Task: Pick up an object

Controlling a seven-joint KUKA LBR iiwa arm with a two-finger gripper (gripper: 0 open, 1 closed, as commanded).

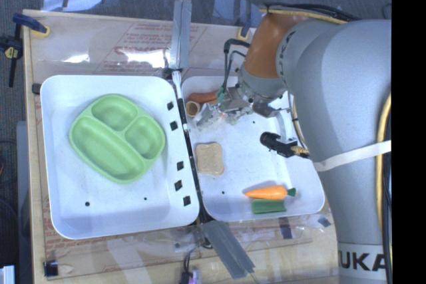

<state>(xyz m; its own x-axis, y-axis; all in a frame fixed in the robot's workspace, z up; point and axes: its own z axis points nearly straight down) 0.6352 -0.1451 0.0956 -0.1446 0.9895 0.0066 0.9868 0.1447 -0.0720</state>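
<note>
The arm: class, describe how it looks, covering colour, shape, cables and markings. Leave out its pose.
The arm is thick, rounded and grey, with an orange band above the wrist. Black cables loop beside the wrist, a pale strap crosses its body, and white letters "UKA" mark its base. The gripper is small, metallic and cluttered.

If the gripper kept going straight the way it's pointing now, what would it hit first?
The gripper points left and down in the right bin. Likely first: the brown tube-shaped item near the bin's upper left corner, or the bin floor. Depth is unclear from above.
</note>
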